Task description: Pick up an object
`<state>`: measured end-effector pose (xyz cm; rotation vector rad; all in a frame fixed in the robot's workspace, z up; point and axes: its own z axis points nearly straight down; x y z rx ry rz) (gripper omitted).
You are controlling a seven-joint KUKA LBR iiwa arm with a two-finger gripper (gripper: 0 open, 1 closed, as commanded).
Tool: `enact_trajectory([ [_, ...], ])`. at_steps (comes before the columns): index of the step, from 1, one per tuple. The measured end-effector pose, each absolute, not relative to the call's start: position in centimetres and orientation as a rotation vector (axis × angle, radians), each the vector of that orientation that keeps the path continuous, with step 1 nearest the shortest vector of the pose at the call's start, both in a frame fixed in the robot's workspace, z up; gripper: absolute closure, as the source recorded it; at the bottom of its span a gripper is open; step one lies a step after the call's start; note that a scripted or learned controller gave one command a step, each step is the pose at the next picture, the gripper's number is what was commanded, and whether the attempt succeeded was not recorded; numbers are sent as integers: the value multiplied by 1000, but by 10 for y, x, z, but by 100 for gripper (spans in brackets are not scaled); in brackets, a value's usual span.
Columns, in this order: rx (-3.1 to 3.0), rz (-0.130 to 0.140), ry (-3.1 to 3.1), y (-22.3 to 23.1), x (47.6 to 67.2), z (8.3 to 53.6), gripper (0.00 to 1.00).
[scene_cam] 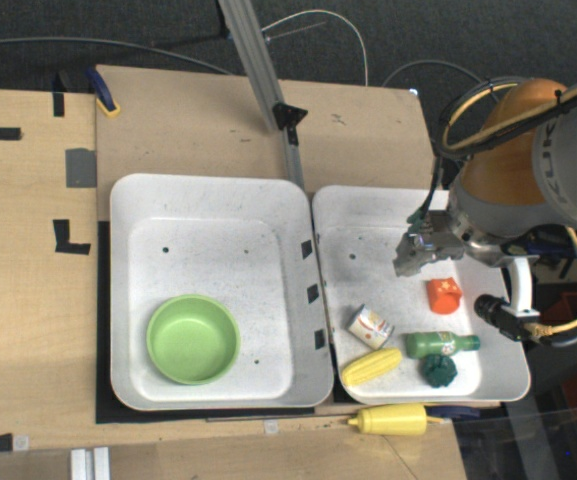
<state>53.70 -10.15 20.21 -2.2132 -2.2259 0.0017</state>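
My gripper (411, 255) hangs over the upper middle of the right bin (368, 218), above bare floor, with nothing visible between its fingers. An orange-red block (444, 295) lies just below and to the right of it. Lower down are a small white can (370, 325), a yellow corn cob (371, 366), a green bottle (440, 345) and a dark green lump (438, 370). A light green bowl (193, 338) sits in the lower left of the left bin (208, 208).
A yellow bottle (393, 420) lies on the bench just outside the right bin's front rim. A grey pole (258, 58) slants down to the divide between the bins. The arm's grey and orange body (518, 168) covers the right bin's upper right corner.
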Motion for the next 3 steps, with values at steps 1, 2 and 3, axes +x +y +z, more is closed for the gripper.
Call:
enact_trajectory([
  [1,-2211,2,-2226,-47,523,206,100],
  [2,-2209,2,-2228,14,522,203,100],
  [3,-2212,2,-2227,57,518,211,100],
])
